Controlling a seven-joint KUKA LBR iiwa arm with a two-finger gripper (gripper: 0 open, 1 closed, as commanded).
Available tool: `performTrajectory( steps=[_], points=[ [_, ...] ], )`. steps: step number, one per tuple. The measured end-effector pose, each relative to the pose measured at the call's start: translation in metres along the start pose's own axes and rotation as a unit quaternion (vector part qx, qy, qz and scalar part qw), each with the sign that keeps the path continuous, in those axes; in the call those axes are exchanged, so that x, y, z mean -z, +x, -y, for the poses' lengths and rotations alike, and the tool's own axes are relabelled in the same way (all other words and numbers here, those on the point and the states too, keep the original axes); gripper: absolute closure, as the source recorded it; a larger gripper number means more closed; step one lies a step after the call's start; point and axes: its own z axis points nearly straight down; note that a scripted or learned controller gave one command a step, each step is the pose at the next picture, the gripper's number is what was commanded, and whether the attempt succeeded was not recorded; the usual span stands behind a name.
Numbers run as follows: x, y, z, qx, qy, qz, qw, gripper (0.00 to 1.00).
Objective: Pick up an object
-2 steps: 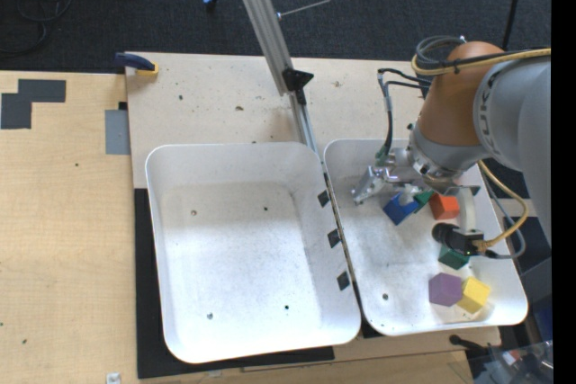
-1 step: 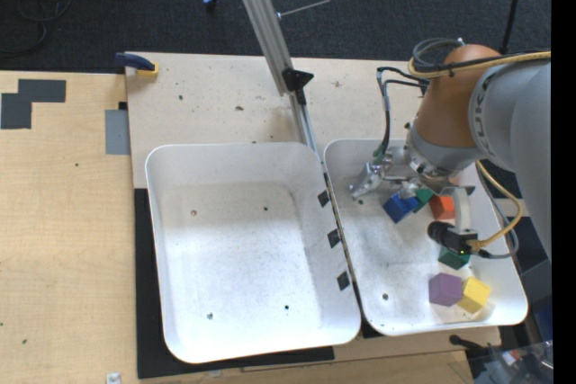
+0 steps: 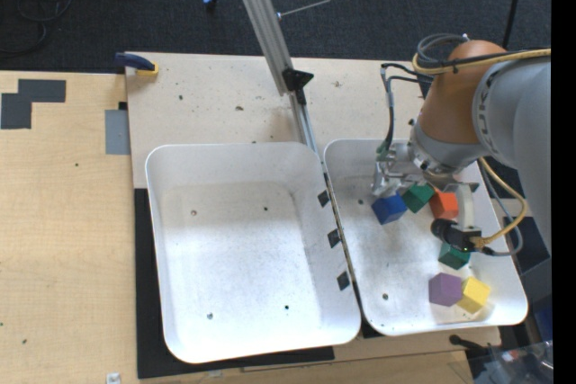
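Observation:
In the right bin (image 3: 405, 319) lie several small blocks. A blue cube (image 3: 389, 209) sits near the bin's middle, with a green cube (image 3: 417, 197) and an orange block (image 3: 445, 204) just to its right. Nearer the front right lie a dark green block (image 3: 454, 257), a purple cube (image 3: 445, 290) and a yellow cube (image 3: 476, 294). My gripper (image 3: 389, 178) hangs low over the bin, directly behind the blue cube and close to the green one. The wrist hides its tip, so I cannot make out any block held in it.
The left bin (image 3: 180, 166) stands beside the right one, sharing a divider edge with black clips (image 3: 333, 236). A slanted aluminium bar (image 3: 270, 31) rises behind the bins. Cables loop around the wrist (image 3: 441, 49). A small blue and yellow object (image 3: 137, 63) lies at the bench's back left.

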Motion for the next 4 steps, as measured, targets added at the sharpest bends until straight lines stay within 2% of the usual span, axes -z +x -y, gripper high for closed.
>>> performTrajectory(
  steps=[1, 2, 3, 4],
  points=[
    [0.062, -0.007, -0.001, 0.002, 0.01, -0.002, 0.9999, 1.0],
    [0.107, -0.003, -0.004, 0.006, 0.01, -0.003, 0.9999, 1.0],
    [0.133, -0.004, -0.004, 0.007, 0.012, -0.003, 0.9999, 1.0],
    [0.131, 0.055, 0.008, 0.008, 0.014, -0.004, 0.9999, 1.0]
  ],
)
